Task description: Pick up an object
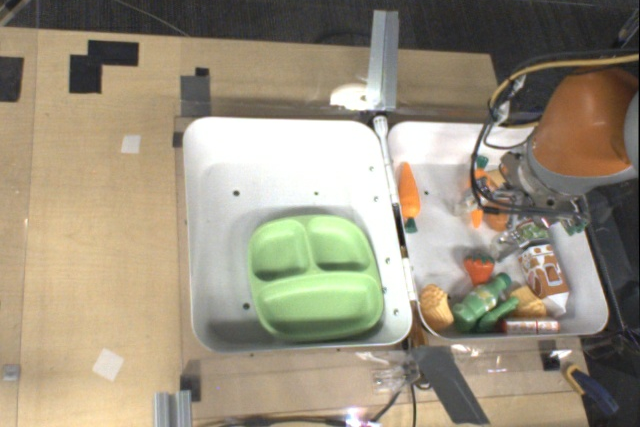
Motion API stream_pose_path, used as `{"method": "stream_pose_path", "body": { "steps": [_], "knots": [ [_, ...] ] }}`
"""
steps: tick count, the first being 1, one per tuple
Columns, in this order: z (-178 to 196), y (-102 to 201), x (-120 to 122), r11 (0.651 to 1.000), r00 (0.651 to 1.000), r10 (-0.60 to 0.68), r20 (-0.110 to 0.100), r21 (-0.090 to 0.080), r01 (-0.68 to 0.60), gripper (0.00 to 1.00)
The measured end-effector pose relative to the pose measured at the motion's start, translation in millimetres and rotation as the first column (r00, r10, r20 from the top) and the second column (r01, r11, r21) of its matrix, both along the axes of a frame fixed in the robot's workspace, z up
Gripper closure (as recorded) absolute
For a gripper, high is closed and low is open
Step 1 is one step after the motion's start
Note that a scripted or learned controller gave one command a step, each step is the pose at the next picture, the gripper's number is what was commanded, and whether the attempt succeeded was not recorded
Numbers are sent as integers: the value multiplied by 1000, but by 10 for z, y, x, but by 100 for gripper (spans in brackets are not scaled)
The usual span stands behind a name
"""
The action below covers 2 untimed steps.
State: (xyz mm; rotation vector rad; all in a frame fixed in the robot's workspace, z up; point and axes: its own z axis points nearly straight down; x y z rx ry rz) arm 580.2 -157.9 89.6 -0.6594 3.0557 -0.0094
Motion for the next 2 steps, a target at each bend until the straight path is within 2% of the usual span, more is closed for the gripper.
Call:
{"method": "stream_pose_path", "body": {
  "steps": [1, 2],
  "knots": [
    [5, 626, 247, 1000, 1000, 31, 2, -2, -31, 0],
    [12, 658, -150, 999, 999, -41, 3, 2, 41, 0]
  ]
}}
